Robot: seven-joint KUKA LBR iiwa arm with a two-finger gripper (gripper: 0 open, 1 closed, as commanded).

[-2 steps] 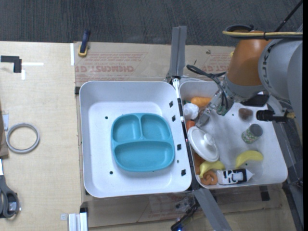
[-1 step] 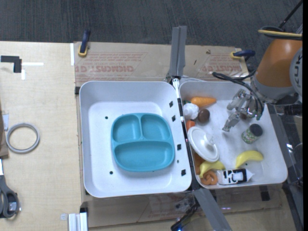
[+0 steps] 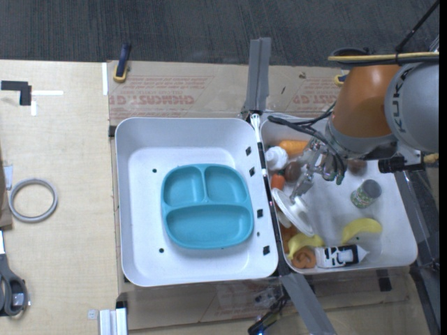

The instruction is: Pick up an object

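**Arm low over the crowded right bin**

In the right bin [image 3: 408,253] you have the gripper [image 3: 302,189] down among the objects, near the bin's left wall, with the grey arm [image 3: 419,103] and its orange band [image 3: 363,102] reaching in from the right. Whether the pincer is open or closed, and whether it has hold of anything, you cannot tell from this view: the metal parts and cables blur together above a white plate [image 3: 293,215] that lies tilted against the left wall.

Around the gripper you can see an orange carrot-like piece [image 3: 293,146] at the far end, a white bottle [image 3: 276,158] just beside it, and a small red object [image 3: 278,182] close to the wall. A small jar with a grey lid [image 3: 365,193] stands to the gripper's right, well apart from it. A yellow banana [image 3: 361,228] lies nearer the front, and along the front wall sit another yellow piece [image 3: 302,242], an orange-brown lump [image 3: 303,258] and a black-and-white package [image 3: 340,255].

The left bin [image 3: 133,208] holds a blue divided plate [image 3: 207,206], lying flat near its middle. On the bench to the far left you have a grey tape ring [image 3: 31,199].
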